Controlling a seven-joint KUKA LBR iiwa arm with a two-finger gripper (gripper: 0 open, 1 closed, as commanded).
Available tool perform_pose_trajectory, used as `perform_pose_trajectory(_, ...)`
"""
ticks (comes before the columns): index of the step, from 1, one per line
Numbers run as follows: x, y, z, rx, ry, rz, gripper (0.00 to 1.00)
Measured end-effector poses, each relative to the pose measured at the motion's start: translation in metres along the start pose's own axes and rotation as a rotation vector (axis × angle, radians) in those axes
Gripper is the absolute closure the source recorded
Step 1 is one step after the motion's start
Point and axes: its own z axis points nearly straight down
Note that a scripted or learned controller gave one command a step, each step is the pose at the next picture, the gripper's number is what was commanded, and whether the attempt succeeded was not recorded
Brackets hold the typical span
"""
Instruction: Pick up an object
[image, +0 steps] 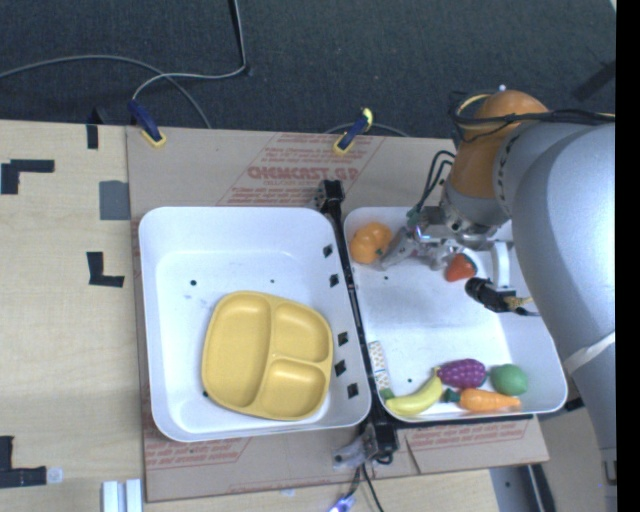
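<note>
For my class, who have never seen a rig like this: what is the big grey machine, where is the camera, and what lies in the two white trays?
The grey machine on the right is a robot arm with an orange band; its two-finger gripper is its hand. One fixed camera looks down at a slant from above the bench. The left bin holds a yellow divided plate. The right bin holds toy food: an orange and a small red piece near the gripper, and along the near edge a banana, purple grapes, a green ball and a carrot. Nothing can be seen between the fingers.
</note>
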Motion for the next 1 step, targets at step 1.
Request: perform_pose_trajectory(1, 0.0045, 0.0, 0.0, 0.0, -0.001, 0.0, 0.0)
